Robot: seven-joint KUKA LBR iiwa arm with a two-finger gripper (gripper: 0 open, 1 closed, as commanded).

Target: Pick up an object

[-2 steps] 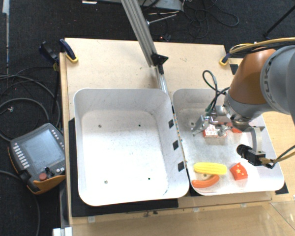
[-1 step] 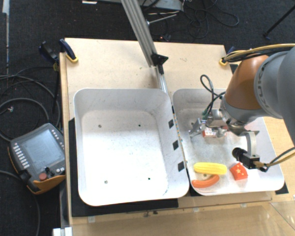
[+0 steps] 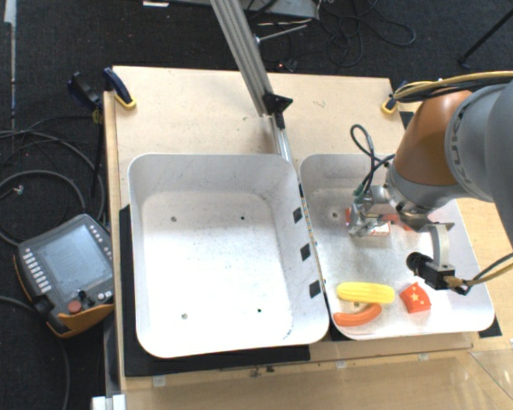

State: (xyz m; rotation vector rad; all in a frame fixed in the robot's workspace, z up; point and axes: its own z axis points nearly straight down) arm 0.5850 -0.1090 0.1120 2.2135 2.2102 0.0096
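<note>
Reaching into the right white bin (image 3: pixel 325 173), the gripper (image 3: pixel 369 222) sits low at centre right; whether it is open I cannot tell. Risk: it may close beside the small red-and-white object (image 3: pixel 378 228), while the yellow banana-shaped toy (image 3: pixel 365 293), orange curved piece (image 3: pixel 357 316) and red block (image 3: pixel 415 298) lie lower.

Premises present as a robotics laboratory. A teach pendant (image 3: pixel 67 272) lies on dark carpet at 9 o'clock of the bench (image 3: pixel 205 109), loose cables (image 3: pixel 26 156) run across the floor, and an aluminium rail (image 3: pixel 244 45) stands at 12 o'clock.
</note>
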